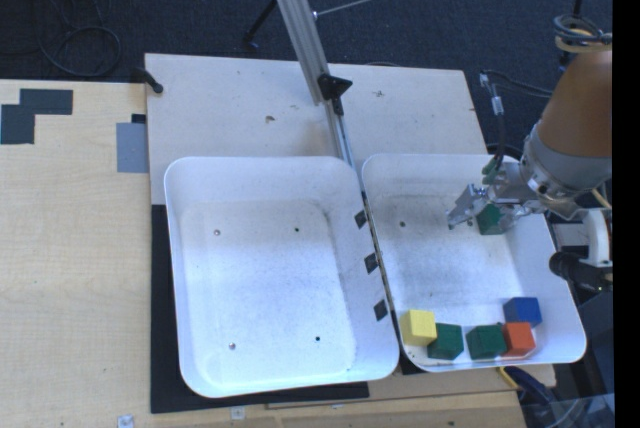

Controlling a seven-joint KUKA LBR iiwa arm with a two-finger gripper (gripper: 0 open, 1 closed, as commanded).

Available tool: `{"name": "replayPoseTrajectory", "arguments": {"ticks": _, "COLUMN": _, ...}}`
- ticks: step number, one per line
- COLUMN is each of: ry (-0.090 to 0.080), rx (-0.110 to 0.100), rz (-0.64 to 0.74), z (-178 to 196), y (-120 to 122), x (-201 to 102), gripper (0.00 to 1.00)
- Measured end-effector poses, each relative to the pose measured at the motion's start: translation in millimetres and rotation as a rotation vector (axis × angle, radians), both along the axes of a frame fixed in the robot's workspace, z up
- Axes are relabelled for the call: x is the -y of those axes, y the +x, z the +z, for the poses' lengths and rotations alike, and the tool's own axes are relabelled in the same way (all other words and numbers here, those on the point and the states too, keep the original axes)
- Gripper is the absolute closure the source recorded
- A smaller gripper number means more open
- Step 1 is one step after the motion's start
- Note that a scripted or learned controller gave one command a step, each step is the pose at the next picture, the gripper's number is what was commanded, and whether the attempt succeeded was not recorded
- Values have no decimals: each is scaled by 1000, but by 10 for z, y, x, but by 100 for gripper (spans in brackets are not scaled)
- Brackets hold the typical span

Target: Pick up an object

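Observation:
My gripper (482, 209) hangs over the upper right part of the right bin (440, 261), reaching in from the right. A small dark green block (490, 219) sits between its grey fingers (463, 211), so the gripper is shut on it. The block appears lifted a little off the bin floor. Along the right bin's front edge lie a yellow block (420, 326), two green blocks (446, 341) (487, 341), an orange block (518, 339) and a blue block (522, 310).
The left bin (260, 266) lies beside the right one, split from it by a divider with black clips (370, 261). A slanted aluminium post (300, 26) rises behind the bins.

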State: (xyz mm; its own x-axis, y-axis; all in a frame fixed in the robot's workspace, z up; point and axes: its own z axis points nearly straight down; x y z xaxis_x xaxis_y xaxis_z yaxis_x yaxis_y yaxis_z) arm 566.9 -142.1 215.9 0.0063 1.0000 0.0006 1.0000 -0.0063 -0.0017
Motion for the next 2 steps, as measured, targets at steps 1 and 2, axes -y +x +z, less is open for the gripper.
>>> {"name": "replayPoseTrajectory", "arguments": {"ticks": 1, "ry": -1, "rx": -6, "rz": 2, "z": -462, "y": 3, "x": 510, "gripper": 0}}
{"name": "replayPoseTrajectory", "arguments": {"ticks": 2, "ry": -7, "rx": 18, "rz": 6, "z": -992, "y": 606, "x": 652, "gripper": 0}}
